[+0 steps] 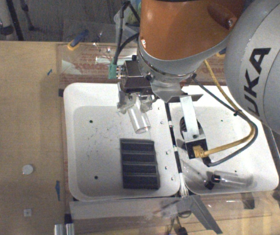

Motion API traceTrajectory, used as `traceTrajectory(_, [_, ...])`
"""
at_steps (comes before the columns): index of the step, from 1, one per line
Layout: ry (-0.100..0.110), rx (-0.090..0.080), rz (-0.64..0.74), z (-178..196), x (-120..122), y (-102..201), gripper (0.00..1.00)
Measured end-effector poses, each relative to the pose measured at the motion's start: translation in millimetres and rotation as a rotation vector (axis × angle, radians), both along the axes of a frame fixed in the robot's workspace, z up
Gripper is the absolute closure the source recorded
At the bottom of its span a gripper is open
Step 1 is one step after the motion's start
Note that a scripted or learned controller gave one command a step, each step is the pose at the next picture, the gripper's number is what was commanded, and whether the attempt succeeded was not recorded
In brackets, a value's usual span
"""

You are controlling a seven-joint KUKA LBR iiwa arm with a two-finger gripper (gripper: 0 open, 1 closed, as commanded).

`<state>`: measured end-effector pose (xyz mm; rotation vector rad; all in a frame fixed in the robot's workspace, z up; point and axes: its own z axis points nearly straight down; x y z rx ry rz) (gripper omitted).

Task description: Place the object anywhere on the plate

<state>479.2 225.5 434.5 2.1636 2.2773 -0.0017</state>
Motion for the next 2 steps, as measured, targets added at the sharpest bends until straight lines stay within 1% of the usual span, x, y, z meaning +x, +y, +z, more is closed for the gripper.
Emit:
traceTrajectory(1, [0.004,-0.002,-0.339,-23,0,-7,1.0])
traceTrajectory(2, [0.002,0.001,-0.157,-204,0,-1,1.0])
